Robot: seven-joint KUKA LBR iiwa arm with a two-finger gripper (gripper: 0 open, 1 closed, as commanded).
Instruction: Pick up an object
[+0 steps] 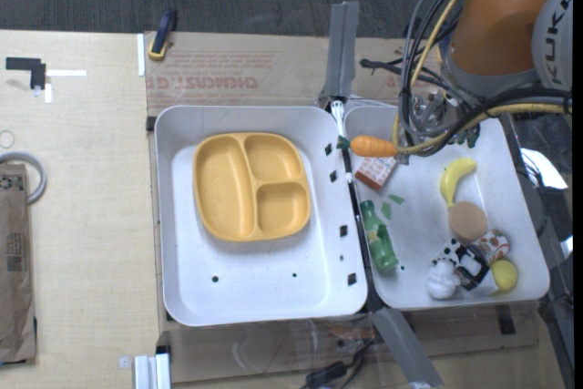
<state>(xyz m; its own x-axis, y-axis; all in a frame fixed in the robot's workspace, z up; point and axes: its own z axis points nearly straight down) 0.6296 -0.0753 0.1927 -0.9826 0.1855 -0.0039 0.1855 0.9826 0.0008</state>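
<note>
Right bin (524, 196): carrot (373, 146) just left of gripper (421, 118); grip state indiscernible.

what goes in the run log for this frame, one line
arm: over right bin far end | gripper: beside carrot, grasp not visible | right bin: banana, green bottle | left bin: yellow tray
</note>
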